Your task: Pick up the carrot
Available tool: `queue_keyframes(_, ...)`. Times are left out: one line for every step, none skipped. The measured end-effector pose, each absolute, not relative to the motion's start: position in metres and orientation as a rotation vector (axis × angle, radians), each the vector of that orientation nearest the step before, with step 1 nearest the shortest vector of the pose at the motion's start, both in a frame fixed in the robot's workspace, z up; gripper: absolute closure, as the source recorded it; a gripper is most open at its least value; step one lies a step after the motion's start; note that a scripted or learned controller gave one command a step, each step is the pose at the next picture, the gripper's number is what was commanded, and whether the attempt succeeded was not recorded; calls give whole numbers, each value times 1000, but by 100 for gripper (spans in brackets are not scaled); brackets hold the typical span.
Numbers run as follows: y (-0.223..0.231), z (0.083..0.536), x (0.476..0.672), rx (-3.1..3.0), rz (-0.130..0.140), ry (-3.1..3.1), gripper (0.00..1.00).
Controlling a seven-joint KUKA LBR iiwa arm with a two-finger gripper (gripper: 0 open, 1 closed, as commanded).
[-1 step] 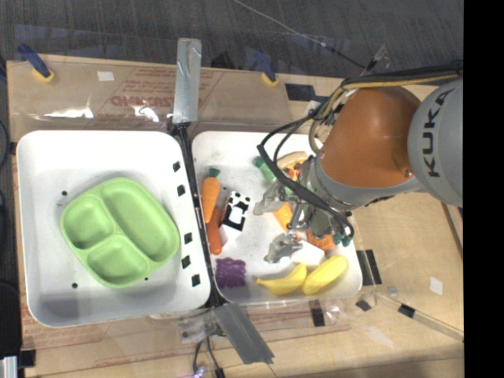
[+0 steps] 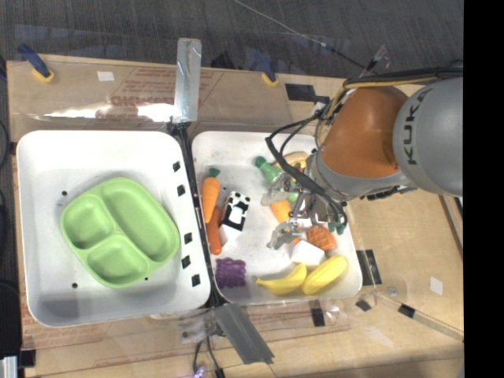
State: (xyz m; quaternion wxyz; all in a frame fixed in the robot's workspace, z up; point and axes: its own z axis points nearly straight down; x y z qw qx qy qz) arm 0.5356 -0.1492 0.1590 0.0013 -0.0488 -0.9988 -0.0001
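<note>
The carrot (image 2: pixel 211 211) is long and orange. It lies lengthwise along the left wall of the right bin (image 2: pixel 260 142). My gripper (image 2: pixel 288 225) hangs low over the middle of that bin, under the grey and orange wrist. It is about a hand's width to the right of the carrot and apart from it. A small orange piece (image 2: pixel 279 209) lies right beside the gripper, and another orange item (image 2: pixel 321 237) lies just to the gripper's right.
Between carrot and gripper lies a black-and-white toy (image 2: pixel 235 209). Purple grapes (image 2: pixel 231 272), a banana (image 2: pixel 285 280) and a yellow fruit (image 2: pixel 327 273) line the bin's near edge. A green bottle (image 2: pixel 268 168) lies at the back. The left bin (image 2: pixel 47 156) holds a green divided plate (image 2: pixel 120 231).
</note>
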Motion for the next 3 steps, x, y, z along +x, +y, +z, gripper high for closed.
queue_keyframes(-170,91,542,16,-2,-3139,0)
queue_keyframes(-167,102,545,32,-1,-3142,100)
queue_keyframes(-210,211,532,459,7,-3114,100)
